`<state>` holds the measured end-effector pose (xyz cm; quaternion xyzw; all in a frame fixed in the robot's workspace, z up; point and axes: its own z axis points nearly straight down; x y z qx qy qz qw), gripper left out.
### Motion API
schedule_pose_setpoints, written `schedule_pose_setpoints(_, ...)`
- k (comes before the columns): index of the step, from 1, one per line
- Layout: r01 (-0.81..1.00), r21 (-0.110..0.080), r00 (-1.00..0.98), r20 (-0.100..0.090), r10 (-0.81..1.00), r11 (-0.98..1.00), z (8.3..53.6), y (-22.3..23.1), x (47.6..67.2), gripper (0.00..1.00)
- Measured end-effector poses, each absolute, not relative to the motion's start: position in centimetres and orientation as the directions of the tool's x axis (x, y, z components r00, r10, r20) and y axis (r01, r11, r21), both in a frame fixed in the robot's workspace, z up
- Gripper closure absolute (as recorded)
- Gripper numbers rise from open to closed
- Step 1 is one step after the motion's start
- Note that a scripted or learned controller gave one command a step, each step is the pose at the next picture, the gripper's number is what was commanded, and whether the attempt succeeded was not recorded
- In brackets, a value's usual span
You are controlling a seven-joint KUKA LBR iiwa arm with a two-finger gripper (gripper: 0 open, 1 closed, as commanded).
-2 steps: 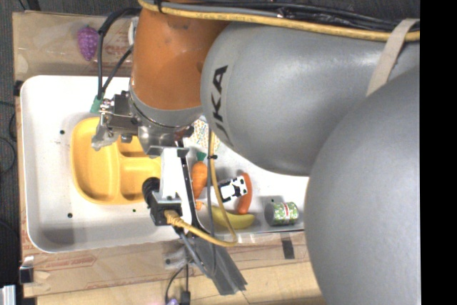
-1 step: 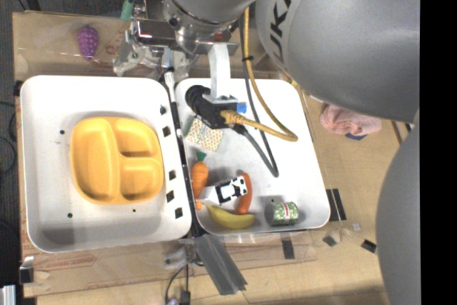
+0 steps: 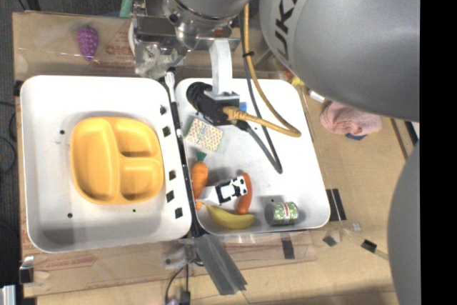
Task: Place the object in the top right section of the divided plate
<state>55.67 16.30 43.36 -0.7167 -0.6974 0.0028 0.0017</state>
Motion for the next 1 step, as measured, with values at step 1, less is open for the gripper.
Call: schedule_pose_setpoints(1, 1.000, -0.005, 0.014, -0.003, 1.000, -0.014, 29.08, 19.38, 50.57, 1.00)
